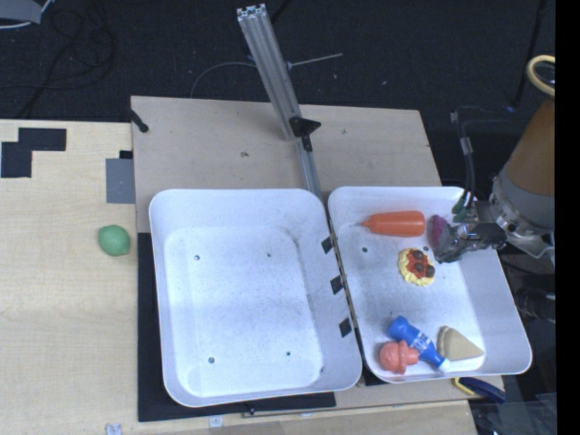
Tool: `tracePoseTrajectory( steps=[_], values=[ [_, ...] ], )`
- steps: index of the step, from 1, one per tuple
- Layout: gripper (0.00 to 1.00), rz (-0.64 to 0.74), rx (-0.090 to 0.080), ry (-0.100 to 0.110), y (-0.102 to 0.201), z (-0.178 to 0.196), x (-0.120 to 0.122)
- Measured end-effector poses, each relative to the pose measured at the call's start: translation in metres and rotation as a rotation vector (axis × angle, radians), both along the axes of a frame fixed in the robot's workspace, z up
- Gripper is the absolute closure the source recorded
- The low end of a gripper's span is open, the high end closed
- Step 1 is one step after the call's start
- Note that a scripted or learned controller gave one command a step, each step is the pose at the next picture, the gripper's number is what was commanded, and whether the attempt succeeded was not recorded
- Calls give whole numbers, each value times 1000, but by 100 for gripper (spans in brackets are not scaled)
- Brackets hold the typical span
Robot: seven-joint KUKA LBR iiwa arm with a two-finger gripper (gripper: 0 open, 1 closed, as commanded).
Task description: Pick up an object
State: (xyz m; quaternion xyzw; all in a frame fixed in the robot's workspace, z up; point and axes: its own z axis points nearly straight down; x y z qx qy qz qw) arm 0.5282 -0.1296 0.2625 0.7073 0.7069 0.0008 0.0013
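The right bin (480,288) holds an orange carrot-like piece (395,223), a purple object (439,234), a yellow round toy with red and dark spots (417,267), a blue bottle-like toy (417,338), a pink-red lumpy toy (396,357) and a beige wedge (459,343). My gripper (453,246) hangs low over the bin's right part, right beside the purple object and just right of the yellow toy. Its dark fingers blend together at this size.
The left bin (172,243) sits next to the right one. A green ball (114,240) lies on the wooden bench left of the bins. A metal rail (276,71) slants down toward the gap between the bins.
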Motion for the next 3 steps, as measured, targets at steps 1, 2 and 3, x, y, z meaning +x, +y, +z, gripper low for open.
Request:
tracePoseTrajectory(
  steps=[1,2,3],
  values=[
    [100,5,1,3,58,2,4],
    [100,4,1,4,102,0,11],
    [100,3,1,5,148,-15,21]
  ],
)
